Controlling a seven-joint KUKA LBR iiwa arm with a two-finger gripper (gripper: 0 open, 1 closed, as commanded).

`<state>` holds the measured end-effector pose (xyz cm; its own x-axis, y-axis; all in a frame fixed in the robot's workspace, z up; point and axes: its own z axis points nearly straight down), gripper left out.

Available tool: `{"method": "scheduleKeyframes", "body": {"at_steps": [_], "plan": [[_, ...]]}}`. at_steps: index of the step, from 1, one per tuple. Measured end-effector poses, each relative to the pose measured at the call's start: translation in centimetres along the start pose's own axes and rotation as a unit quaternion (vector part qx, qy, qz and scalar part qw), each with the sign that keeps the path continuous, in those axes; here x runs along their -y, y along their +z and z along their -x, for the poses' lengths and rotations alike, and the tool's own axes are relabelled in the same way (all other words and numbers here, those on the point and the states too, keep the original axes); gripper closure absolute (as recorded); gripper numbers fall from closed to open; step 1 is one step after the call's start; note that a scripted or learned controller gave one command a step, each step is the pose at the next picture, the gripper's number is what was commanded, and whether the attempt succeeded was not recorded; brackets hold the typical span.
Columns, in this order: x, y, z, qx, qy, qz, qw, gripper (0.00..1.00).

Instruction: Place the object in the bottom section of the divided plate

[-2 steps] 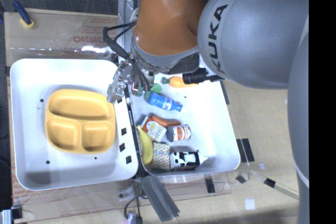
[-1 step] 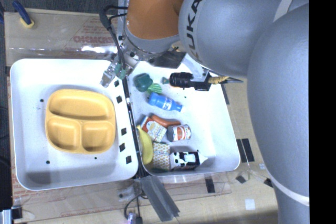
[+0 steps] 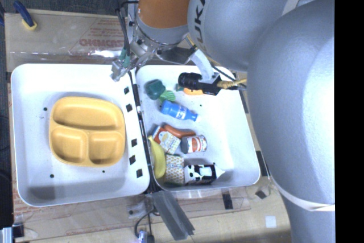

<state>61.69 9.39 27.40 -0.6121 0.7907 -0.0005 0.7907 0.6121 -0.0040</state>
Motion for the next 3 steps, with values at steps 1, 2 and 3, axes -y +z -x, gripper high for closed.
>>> {"method": "scheduleKeyframes", "body": {"at_steps": [1, 2, 3], "plan": [[0.0, 0.0, 0.0, 0.0, 0.0, 0.0, 1.0, 0.0], [2.5, 9.5, -7.9, -0.002, -0.102, -0.002, 0.9948, 0.0], [-1.2, -6.9, -7.0, 0.0, -0.181, 0.001, 0.9835, 0.0]]}}
